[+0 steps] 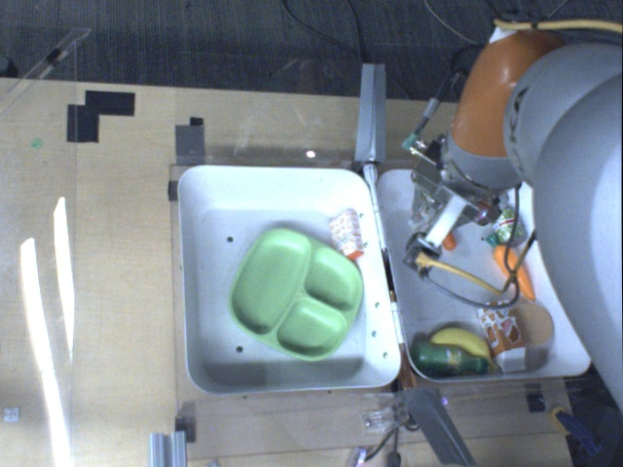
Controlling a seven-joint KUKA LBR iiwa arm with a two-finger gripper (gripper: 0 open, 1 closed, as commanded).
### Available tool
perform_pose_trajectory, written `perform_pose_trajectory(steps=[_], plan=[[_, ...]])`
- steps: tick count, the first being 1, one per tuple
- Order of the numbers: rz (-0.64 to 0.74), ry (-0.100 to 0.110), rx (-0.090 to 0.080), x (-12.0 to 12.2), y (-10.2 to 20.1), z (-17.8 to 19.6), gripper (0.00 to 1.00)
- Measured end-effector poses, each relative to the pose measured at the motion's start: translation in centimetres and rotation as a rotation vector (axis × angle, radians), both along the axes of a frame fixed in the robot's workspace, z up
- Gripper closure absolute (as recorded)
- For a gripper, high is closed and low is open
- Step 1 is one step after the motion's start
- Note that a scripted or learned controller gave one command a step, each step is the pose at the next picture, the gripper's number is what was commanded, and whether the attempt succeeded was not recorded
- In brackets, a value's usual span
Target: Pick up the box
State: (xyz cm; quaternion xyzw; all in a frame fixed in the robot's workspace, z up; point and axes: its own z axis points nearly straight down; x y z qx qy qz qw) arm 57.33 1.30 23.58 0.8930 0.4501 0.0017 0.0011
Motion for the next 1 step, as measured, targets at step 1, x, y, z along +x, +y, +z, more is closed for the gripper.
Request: perform_pose_trajectory(steps=[1], plan=[[-0.506,0.001,0.001,-3.55,-3.67,2.77,1.0]])
